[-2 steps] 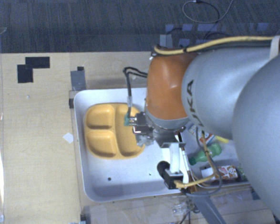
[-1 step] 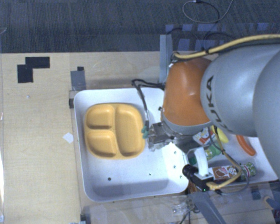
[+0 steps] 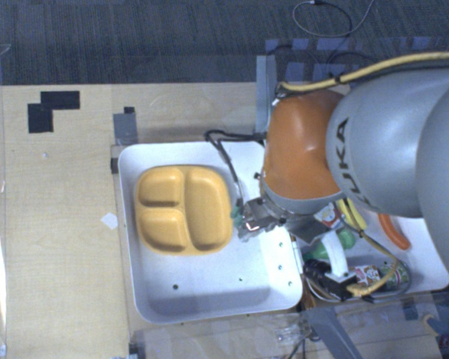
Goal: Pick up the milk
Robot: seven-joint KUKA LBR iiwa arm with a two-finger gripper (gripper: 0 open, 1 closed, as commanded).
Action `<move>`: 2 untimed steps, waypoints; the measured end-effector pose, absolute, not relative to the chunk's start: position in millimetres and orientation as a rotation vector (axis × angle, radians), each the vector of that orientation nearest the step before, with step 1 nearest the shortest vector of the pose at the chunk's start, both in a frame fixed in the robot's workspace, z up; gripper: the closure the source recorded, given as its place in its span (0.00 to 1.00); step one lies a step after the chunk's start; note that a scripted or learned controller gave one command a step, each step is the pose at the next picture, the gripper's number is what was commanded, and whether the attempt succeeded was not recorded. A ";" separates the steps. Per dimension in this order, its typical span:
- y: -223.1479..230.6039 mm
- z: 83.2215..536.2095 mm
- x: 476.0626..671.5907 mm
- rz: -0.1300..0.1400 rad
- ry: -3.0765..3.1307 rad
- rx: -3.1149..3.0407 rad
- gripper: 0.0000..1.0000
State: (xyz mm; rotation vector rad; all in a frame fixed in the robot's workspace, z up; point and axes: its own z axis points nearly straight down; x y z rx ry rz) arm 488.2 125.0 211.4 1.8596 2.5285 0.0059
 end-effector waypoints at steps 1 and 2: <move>153.5 210.8 487.6 0.006 2.645 1.690 1.00; 221.1 211.9 487.1 0.006 2.755 1.506 1.00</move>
